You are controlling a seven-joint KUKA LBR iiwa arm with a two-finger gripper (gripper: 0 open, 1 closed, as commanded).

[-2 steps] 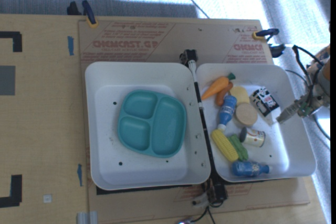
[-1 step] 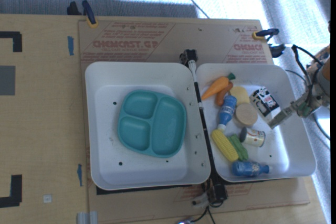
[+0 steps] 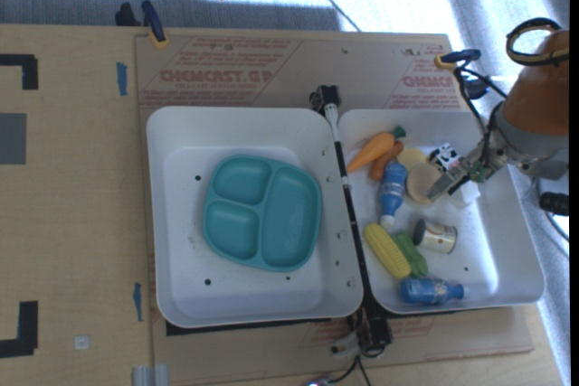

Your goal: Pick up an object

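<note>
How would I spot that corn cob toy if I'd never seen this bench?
Find the right white bin, the one crowded with toys. Near its lower left lies the corn cob, slanting beside a green husk. It is the only bumpy yellow thing there; the bottles near it are blue.

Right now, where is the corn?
The corn lies in the right bin, near its left wall, below the white bottle and above the blue bottle, with a small can to its right.

The arm (image 3: pixel 536 117) shows a broad orange band above a grey wrist, with black cables looping over its top; its end effector (image 3: pixel 450 185) is slim, metallic grey with dark fingers
</note>
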